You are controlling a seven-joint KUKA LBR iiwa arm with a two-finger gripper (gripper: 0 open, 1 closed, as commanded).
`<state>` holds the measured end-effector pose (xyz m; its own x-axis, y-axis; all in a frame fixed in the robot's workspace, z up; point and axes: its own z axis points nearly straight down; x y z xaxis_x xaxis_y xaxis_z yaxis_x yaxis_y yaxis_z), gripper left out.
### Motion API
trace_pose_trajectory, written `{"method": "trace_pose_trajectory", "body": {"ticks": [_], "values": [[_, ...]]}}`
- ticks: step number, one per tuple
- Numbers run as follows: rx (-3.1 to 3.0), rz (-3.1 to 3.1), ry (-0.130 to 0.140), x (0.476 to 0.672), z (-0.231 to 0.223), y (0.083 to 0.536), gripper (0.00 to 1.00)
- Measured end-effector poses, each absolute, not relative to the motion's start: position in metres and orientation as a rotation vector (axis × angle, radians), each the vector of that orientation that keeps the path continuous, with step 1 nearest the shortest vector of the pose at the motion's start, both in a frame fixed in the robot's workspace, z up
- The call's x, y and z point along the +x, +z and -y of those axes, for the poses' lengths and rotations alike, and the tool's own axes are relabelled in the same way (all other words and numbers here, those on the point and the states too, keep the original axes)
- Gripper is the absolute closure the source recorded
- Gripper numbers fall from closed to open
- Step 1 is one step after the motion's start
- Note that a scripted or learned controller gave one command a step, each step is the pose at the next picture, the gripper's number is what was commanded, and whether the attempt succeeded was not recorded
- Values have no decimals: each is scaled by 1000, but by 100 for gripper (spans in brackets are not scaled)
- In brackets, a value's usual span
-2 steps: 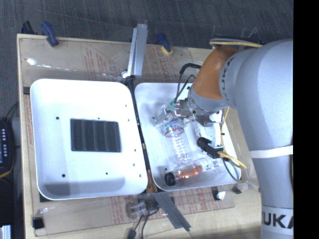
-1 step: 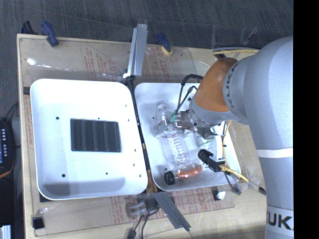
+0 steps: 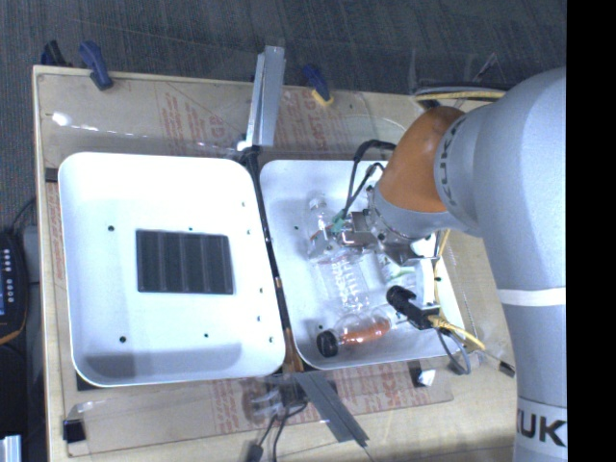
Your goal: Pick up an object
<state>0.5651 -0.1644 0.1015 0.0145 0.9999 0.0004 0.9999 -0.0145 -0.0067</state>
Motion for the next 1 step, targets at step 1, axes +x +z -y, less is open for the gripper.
{"method": "trace_pose_trajectory", "body": {"ticks": [1], "values": [[-2229, 2210, 1, 579, 78, 192, 100]]}}
